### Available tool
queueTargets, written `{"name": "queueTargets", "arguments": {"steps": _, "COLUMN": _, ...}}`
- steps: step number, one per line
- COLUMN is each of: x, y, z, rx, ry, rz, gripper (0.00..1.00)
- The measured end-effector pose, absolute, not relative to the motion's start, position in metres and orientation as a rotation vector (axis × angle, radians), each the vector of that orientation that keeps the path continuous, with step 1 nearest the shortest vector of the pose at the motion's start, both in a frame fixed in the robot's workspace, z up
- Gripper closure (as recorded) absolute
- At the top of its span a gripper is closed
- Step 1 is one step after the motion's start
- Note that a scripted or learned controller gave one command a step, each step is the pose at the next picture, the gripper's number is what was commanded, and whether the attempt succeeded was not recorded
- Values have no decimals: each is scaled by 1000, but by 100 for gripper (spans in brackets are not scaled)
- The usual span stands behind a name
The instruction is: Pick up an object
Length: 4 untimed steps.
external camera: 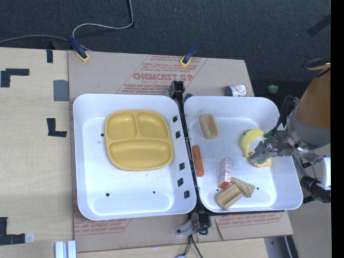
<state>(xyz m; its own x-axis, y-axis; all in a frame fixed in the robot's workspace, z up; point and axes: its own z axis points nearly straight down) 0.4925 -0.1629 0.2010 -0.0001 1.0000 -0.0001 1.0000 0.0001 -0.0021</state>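
We count two bins (86, 144), one yellow tray (138, 140), five food items; claw (258, 153) touching the banana (250, 140), grip state we cannot tell.

Glossy white bins (91, 198) — seemingly plastic; matt cardboard (215, 77).

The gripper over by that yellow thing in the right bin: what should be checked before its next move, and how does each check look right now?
1. Gripper is at the yellow object: ok, low against its right side.
2. Yellow object between the fingers: cannot tell, too blurred.
3. Neighbours apart: ok, the red-and-white packet and tan bread piece lie off to the left.
4. Room at the right bin's wall: ok, the object sits inside it.
5. Yellow divided plate out of the way: ok, in the left bin.
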Motion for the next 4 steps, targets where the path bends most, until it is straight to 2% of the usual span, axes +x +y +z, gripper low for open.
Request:
{"name": "queueTargets", "arguments": {"steps": 1, "x": 525, "y": -142, "z": 110, "rx": -2220, "ry": -2222, "rz": 1, "gripper": 0}}
{"name": "queueTargets", "arguments": {"steps": 2, "x": 557, "y": -95, "z": 86, "rx": -2220, "ry": -2224, "rz": -4, "gripper": 0}}
{"name": "queueTargets", "arguments": {"steps": 3, "x": 603, "y": -100, "z": 86, "rx": -2222, "ry": -2224, "rz": -3, "gripper": 0}}
{"name": "queueTargets", "arguments": {"steps": 4, "x": 665, "y": -96, "z": 83, "rx": -2208, "ry": -2213, "rz": 20, "gripper": 0}}
